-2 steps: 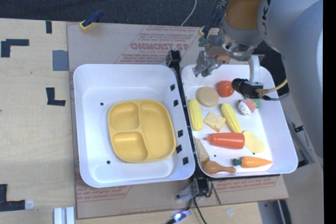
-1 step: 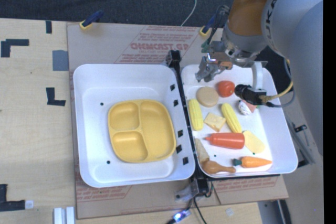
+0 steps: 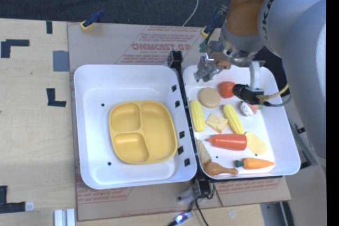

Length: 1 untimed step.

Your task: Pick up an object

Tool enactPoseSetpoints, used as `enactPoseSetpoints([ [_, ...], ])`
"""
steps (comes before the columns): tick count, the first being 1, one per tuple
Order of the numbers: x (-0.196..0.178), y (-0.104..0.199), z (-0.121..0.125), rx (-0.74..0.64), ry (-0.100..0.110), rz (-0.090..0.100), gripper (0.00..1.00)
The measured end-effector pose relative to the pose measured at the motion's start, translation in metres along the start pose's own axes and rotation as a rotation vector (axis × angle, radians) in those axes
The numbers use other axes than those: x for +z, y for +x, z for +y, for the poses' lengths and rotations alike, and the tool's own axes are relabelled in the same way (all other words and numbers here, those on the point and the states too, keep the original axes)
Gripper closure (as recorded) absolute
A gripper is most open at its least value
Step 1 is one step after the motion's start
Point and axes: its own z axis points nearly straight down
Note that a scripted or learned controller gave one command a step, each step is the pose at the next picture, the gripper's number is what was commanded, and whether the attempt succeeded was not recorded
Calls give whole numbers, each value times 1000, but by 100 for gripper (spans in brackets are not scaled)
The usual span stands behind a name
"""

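— Where's the gripper (image 3: 204, 72) now?

— Over the far corner of the right bin (image 3: 280, 152), near the divider, above bare white floor. Nothing sits between its fingers; whether they're apart or together, I cannot tell.

— And the food?

— All in that right bin: a tan round bun (image 3: 208, 97) just below the gripper, a red tomato (image 3: 226, 89) beside it, two corn cobs (image 3: 197, 115), a long red pepper (image 3: 229, 141), a carrot (image 3: 255, 164). The left bin (image 3: 92, 129) holds a yellow divided plate (image 3: 142, 131).
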Motion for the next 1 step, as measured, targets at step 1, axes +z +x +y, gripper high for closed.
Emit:
enactPoseSetpoints([
  [1, 1, -6, -2, 1, 0, 0, 100],
])
